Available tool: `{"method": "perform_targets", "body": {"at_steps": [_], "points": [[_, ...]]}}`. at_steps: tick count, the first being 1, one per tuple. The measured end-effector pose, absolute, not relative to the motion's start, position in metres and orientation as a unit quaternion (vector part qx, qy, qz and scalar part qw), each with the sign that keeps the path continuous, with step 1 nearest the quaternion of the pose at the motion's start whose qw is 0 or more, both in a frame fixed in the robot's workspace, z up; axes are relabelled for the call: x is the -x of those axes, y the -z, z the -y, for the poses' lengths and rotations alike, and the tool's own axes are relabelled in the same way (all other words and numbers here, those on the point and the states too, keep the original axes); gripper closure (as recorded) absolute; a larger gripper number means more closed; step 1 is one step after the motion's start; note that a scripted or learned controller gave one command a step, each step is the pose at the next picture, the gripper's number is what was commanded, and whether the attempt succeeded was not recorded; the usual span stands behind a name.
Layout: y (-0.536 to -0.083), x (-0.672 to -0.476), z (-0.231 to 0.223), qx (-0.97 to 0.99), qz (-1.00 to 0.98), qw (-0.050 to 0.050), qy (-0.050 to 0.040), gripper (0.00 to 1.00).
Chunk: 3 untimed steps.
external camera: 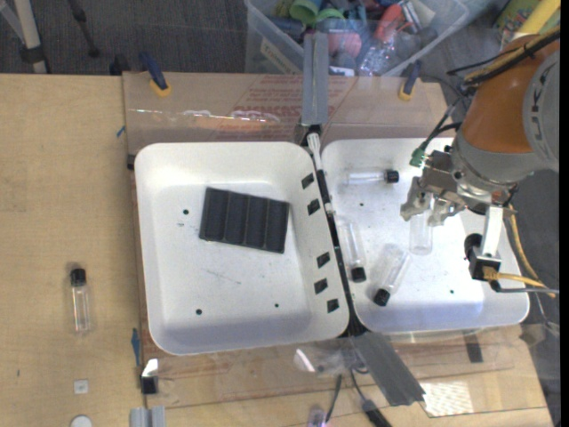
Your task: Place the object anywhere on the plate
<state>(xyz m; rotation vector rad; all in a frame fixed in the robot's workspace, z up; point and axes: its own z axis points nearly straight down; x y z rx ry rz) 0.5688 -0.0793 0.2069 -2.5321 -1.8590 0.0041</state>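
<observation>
A black ribbed plate (244,220) lies flat in the left bin (169,318). My gripper (428,212) hangs over the middle of the right bin (507,305), well to the right of the plate. A clear vial (420,237) hangs upright below it, its top end between the fingers, so the gripper is shut on it. Three more clear vials with black caps lie on the right bin's floor: one at the back (371,177), one beside the divider (350,245), one near the front (388,272).
A ridge with black clips (321,229) divides the two bins. Another vial (80,298) stands on the wooden bench at far left. A tub of coloured items (356,12) sits behind the bins. Cables (516,278) hang at the right bin's edge.
</observation>
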Motion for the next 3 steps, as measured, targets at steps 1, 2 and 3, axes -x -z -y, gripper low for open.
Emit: {"method": "perform_targets", "body": {"at_steps": [1,2,3], "points": [[-0.228,-0.520,0.013,0.830,0.557,0.002,-0.0015,1.00],[-0.217,-0.484,-0.075,0.830,0.558,0.002,-0.0022,1.00],[-0.234,-0.550,-0.104,0.936,0.352,0.000,-0.0009,1.00]]}}
